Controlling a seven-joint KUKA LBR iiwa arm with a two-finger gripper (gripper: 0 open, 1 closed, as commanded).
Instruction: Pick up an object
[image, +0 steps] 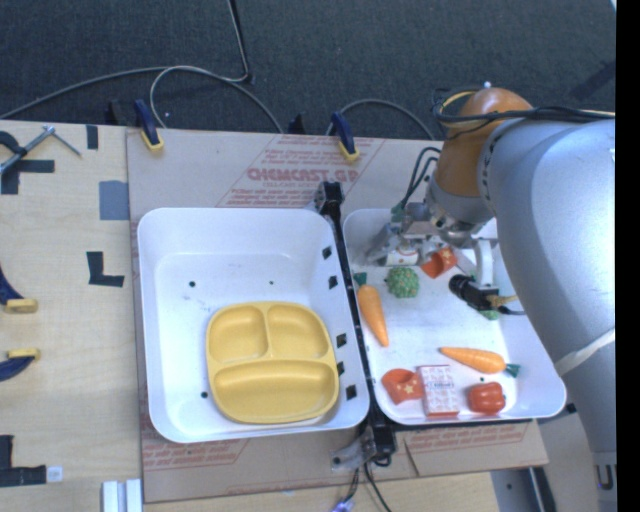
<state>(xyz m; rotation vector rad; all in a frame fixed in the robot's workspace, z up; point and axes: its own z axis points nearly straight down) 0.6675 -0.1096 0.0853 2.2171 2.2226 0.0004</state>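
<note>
My gripper (403, 248) hangs low over the far end of the right bin (452, 322), with the grey arm reaching in from the right. Just in front of it lies a green broccoli floret (403, 282). A small red-orange piece (437, 263) lies beside the gripper on its right. An orange carrot (373, 314) lies along the bin's left wall. Nothing shows between the fingers.
Near the right bin's front lie a second carrot (472, 357), a red tomato slice (400, 384), a red-and-white box (437, 390) and a red pepper (486, 397). The left bin (175, 250) holds a yellow divided plate (272, 362). A black divider (343, 290) separates the bins.
</note>
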